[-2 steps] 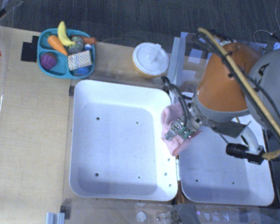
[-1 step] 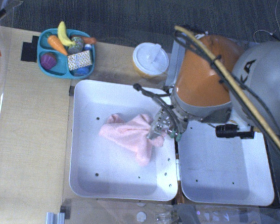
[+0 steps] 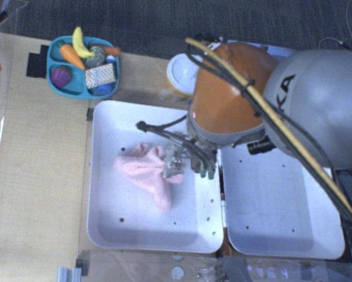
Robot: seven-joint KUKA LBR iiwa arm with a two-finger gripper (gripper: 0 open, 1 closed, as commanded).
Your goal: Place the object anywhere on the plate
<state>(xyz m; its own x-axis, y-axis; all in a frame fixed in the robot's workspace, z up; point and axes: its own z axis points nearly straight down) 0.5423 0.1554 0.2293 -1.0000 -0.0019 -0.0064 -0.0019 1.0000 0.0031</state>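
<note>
Wooden bench, two white bins: task barely begun.
Gripper [image 3: 174,165] over pink cloth [image 3: 146,173] in left bin [image 3: 101,223]; grasp can't be told, no plate reached.

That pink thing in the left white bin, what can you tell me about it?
The pink cloth looks like soft, thin fabric, pale pink and crumpled, not folded. It lies flat on the floor of the left bin, a little right of its middle, with one longer flap trailing toward the bin's near edge. The claw sits right over its right-hand edge; whether it grips the cloth is unclear.
</note>
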